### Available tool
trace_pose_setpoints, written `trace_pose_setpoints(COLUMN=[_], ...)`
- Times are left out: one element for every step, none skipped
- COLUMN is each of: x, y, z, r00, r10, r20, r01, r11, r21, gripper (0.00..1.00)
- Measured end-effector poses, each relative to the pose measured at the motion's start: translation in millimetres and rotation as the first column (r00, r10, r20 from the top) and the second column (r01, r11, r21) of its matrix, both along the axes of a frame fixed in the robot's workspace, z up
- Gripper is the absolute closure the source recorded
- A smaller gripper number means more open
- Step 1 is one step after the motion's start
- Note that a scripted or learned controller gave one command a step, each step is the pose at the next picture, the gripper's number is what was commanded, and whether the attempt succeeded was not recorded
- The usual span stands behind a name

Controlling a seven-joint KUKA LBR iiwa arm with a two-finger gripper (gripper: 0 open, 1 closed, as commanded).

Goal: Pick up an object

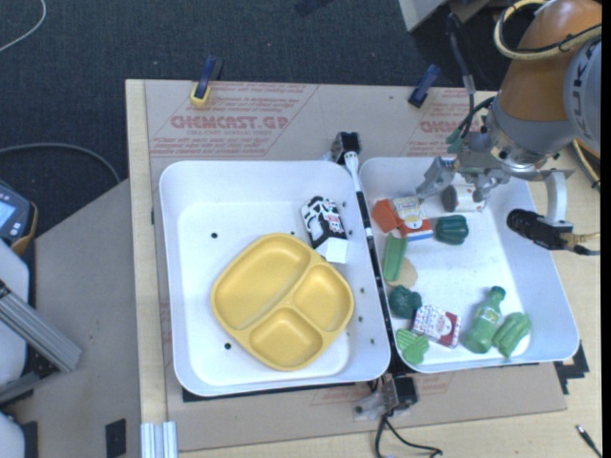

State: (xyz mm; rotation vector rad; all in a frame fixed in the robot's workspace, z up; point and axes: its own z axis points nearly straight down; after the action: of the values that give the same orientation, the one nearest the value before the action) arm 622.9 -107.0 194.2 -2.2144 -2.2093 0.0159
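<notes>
The two-finger gripper [461, 187] hung with fingers spread over open white floor near the upper edge of the right-hand shallow white bin [549, 299], holding nothing.

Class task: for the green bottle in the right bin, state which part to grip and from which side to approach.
Grip the green bottle across its wide mid-body, coming straight down from above. It lies flat and tilted, with a green toy close alongside, so keep the pincer narrow.
</notes>
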Motion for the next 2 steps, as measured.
trace_pose_setpoints(x=[3, 7], y=[0, 0], z=[9, -54], r00=[1.000, 1.000], r10=[0.002, 0.002], r20=[0.015, 0.009], r01=[-0.002, -0.002], r11=[1.000, 1.000], r21=[-0.002, -0.001], gripper=[0.00, 0.00])
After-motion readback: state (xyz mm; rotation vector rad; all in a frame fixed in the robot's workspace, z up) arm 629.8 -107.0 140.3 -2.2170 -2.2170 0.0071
